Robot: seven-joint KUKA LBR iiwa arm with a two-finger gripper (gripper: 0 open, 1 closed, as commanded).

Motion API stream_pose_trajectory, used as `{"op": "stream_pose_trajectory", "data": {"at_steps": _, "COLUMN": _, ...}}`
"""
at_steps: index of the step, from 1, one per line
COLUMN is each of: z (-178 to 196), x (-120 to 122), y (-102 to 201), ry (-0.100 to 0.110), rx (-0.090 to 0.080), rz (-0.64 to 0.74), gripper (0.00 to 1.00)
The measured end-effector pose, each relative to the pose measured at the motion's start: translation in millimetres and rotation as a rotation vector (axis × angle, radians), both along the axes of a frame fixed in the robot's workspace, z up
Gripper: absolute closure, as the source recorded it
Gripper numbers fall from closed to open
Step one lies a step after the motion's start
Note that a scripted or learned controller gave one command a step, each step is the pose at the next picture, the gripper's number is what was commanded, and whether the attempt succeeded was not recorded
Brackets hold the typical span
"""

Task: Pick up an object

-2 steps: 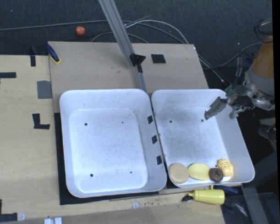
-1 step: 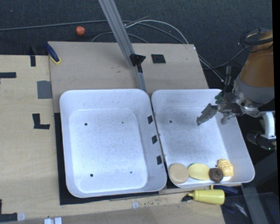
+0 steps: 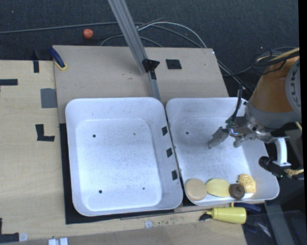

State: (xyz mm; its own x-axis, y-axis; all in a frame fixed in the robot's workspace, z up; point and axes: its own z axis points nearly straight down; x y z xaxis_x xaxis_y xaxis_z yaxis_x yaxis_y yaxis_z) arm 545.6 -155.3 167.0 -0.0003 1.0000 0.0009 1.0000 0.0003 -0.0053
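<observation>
The pale wooden surface (image 3: pixel 24 164) carries two shallow white plastic bins side by side. The left bin (image 3: pixel 117 156) sits apart from the action. The right bin (image 3: pixel 193 118) holds every candidate object, bunched against its near wall. The grey arm with its orange band (image 3: pixel 275 92) reaches in from the right, its jaws (image 3: pixel 219 137) hanging above bare bin floor, well apart from the objects; whether they are open I cannot tell, and nothing is visibly held. Along the near wall lie a round tan disc (image 3: pixel 195 189), a yellow oval piece (image 3: pixel 216 187) and a small knobbly golden-brown object (image 3: pixel 243 185), probably the likeliest targets.
</observation>
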Motion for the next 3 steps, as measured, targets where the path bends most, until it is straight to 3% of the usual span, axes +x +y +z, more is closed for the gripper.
{"op": "stream_pose_trajectory", "data": {"at_steps": 1, "z": -63.4, "x": -0.9, "y": -0.5, "ry": 0.001, "rx": 0.0, "rz": 0.0, "gripper": 0.0}}
{"op": "stream_pose_trajectory", "data": {"at_steps": 2, "z": -50.3, "x": 0.5, "y": -0.7, "ry": -0.004, "rx": -0.001, "rz": 0.001, "gripper": 1.0}}
{"op": "stream_pose_trajectory", "data": {"at_steps": 3, "z": -5.6, "x": -4.5, "y": 3.9, "ry": -0.008, "rx": -0.001, "rz": 0.0, "gripper": 1.0}}
